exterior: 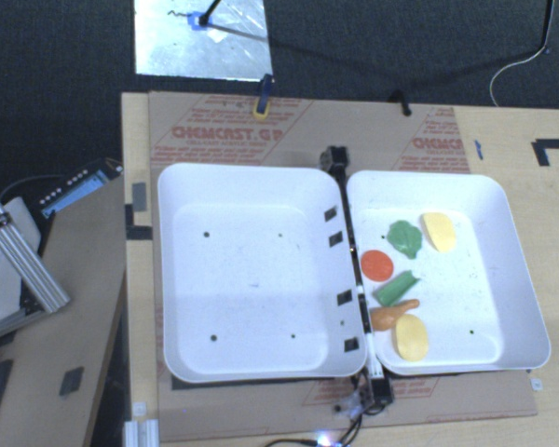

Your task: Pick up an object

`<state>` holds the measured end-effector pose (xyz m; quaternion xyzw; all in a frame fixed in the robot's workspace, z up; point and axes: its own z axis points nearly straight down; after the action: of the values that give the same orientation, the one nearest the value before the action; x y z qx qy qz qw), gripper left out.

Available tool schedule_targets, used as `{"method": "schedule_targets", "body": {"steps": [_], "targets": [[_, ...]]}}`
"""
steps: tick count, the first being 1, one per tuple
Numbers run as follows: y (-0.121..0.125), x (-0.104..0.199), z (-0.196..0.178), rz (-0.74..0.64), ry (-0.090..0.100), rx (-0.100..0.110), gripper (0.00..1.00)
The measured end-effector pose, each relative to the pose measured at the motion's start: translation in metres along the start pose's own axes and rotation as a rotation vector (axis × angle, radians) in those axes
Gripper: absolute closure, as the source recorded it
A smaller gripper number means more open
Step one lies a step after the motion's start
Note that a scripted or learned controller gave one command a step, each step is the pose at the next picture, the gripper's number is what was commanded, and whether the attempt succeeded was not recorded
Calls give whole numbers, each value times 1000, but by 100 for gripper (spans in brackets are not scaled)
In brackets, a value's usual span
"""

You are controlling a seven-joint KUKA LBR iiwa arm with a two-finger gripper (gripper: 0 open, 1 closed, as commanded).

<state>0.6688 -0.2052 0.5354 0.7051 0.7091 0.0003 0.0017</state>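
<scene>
Objects for the pick lay clustered in the right bin (512,250), all toward its inner wall, by the divide from the left bin (252,277). Six pieces were noted: a yellow piece (438,232) farthest back, a green leafy piece (405,238) just beside it, an orange-red disc (377,265) nearer the divide, a green elongated piece (395,288), an orange carrot-like piece (392,315) and a second yellow piece (412,337) nearest the front rim. The green elongated piece and the carrot-like piece each lay with the long axis slanting from front-left to back-right, roughly parallel, close together. The carrot-like piece touched or nearly touched the front yellow piece. The gripper's state could not be told. Since the arm reaches in from the right, the back yellow piece probably lay nearest its approach, with open bin floor on that side. The tabletop (214,128) carried both bins.
</scene>
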Motion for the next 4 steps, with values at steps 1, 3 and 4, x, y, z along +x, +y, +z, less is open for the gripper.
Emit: {"method": "schedule_targets", "body": {"steps": [1,3,4], "targets": [[0,0,0,0,0,0,100],[0,0,0,0,0,0,100],[0,0,0,0,0,0,100]]}}
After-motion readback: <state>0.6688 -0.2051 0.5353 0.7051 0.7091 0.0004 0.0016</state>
